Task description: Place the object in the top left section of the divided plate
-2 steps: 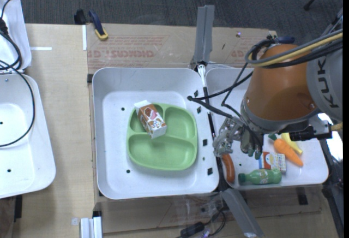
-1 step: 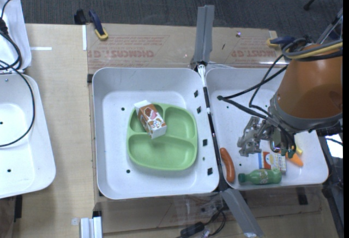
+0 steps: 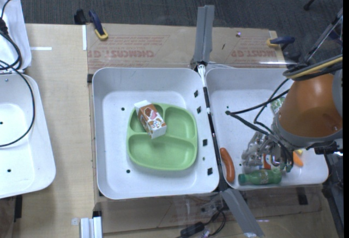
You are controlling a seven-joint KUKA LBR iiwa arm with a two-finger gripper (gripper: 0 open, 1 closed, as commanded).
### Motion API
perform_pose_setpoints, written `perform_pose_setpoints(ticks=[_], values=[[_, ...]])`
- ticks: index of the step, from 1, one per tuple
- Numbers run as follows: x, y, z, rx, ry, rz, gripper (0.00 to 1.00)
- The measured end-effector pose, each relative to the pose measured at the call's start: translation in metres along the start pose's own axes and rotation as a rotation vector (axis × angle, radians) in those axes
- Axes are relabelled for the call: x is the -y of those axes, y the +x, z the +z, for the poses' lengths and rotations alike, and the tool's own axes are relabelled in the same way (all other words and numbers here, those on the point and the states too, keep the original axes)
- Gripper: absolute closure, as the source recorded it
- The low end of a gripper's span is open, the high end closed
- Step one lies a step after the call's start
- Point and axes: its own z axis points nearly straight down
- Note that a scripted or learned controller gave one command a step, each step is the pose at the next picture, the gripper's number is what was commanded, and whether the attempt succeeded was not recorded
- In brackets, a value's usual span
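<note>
Camera view: carton (image 3: 151, 119) lies tilted on the plate's (image 3: 163, 155) top left section, overlapping its rim. Tool (image 3: 265, 156) hovers over the right bin (image 3: 240, 95); its grip state cannot be told. Risk: the carton tipping off the rim.

Carton (image 3: 151, 119) tilted on green plate (image 3: 163, 149)

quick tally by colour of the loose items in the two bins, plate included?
Green: 2, divided plate and bottle
Red/orange: 2, sausage and a small item partly hidden by the arm
Multicolour: 1, carton lying across the plate's top left section
Total: 5 that can be told apart
</note>
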Motion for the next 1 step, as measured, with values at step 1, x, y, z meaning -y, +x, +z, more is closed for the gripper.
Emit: perform_pose_setpoints(ticks=[1], values=[[0.0561, -0.0159, 0.0064, 0.004, 0.000, -0.160, 1.00]])
